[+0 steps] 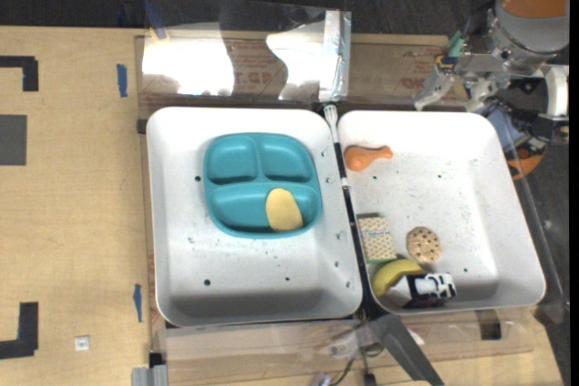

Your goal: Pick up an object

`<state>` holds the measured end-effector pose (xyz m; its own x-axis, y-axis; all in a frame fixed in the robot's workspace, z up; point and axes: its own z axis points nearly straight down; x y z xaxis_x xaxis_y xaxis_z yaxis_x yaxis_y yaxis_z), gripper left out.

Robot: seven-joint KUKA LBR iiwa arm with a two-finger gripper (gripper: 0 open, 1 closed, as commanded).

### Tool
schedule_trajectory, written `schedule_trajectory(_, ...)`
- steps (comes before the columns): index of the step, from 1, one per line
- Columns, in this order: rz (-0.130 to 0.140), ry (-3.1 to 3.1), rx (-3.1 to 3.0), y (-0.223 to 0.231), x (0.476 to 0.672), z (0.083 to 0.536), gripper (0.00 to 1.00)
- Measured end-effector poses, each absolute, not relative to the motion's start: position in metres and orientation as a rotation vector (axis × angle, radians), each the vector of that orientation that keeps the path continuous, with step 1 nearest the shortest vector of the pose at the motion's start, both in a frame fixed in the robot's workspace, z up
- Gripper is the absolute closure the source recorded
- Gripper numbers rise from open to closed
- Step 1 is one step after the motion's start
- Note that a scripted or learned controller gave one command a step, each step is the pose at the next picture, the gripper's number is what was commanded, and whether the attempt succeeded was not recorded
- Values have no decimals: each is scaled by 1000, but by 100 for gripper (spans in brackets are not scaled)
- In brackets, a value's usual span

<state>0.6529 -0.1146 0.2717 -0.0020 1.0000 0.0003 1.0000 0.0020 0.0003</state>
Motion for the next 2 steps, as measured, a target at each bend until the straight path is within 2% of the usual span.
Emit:
schedule_trajectory(1, 10, -2162, -2269, -167, 620, 145, 0)
schedule_trajectory(2, 1, -2292, -2145, -116, 532, 132, 0)
